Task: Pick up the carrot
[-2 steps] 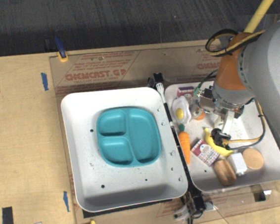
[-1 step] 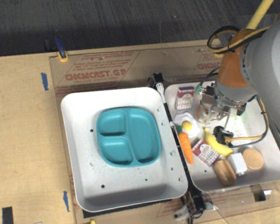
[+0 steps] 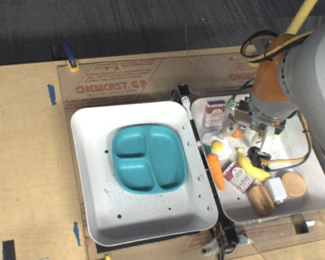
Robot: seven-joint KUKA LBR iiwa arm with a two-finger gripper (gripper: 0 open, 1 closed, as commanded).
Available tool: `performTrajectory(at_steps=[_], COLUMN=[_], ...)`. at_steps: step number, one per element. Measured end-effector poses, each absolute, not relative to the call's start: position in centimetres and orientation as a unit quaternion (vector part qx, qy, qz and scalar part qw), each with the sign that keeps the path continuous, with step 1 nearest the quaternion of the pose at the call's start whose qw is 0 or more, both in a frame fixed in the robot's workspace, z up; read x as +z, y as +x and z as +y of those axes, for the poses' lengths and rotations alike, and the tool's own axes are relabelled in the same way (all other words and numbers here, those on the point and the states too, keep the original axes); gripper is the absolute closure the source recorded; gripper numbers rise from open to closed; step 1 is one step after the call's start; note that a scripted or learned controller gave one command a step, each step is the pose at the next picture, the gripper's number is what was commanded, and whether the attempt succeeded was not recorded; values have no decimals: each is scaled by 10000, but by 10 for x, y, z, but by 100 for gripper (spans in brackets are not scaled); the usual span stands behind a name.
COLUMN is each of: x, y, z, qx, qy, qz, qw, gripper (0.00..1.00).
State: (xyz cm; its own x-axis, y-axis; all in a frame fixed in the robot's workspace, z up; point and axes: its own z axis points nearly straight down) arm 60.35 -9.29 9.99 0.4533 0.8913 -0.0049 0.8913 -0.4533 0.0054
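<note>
Camera view: carrot (image 3: 215,172) near claw (image 3: 249,130), apart

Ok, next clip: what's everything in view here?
left bin: 1, white, bench left
right bin: 1, white, bench right
plate: 1, teal, divided, in left bin
carrot: 1, orange, right bin, by its left wall
banana: 1, yellow, right bin, middle
carton: 1, red and white, right bin, back
packet: 1, maroon, beside carrot
loaf: 1, brown, right bin, front
disc: 1, tan, right bin, front right
arm: 1, grey, orange band, from right
pincer: 1, over right bin's back half
</note>
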Motion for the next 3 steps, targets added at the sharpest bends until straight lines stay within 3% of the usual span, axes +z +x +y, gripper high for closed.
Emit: performTrajectory(at_steps=[1,2,3], x=[91,104,102], y=[603,606,605], z=[-94,-92,-91], qx=[26,60,50], qy=[8550,8530,8531], qz=[5187,5219,5217], qw=[9,21,14], gripper=[0,100,0])
